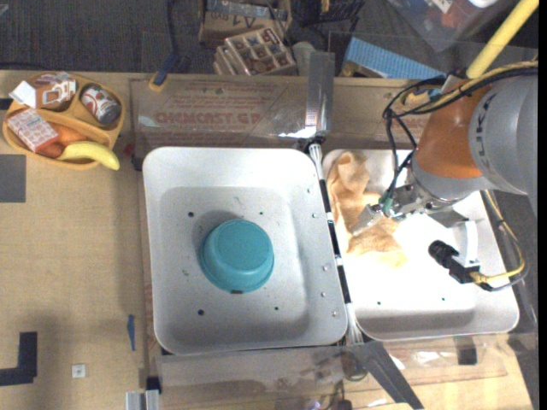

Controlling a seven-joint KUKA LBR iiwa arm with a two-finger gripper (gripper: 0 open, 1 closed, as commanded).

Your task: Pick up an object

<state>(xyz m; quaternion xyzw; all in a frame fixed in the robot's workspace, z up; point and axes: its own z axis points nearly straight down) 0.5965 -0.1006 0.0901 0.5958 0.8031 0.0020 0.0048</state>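
A crumpled tan cloth [355, 207] lies along the left side of the right white bin [427, 306]. My gripper [379, 213] is low over this bin, its tip at the cloth's right edge and seemingly touching the fabric. The grey arm with its orange band [449, 143] comes in from the upper right. A teal bowl [238, 254] sits upside down in the middle of the left white bin [171, 186], well away from the gripper.
A black plug on a yellow cable [453, 260] hangs over the right part of the right bin. An orange tray [60, 122] with a banana and toy food rests on the bench at the far left. A cardboard strip [222, 114] runs behind the bins.
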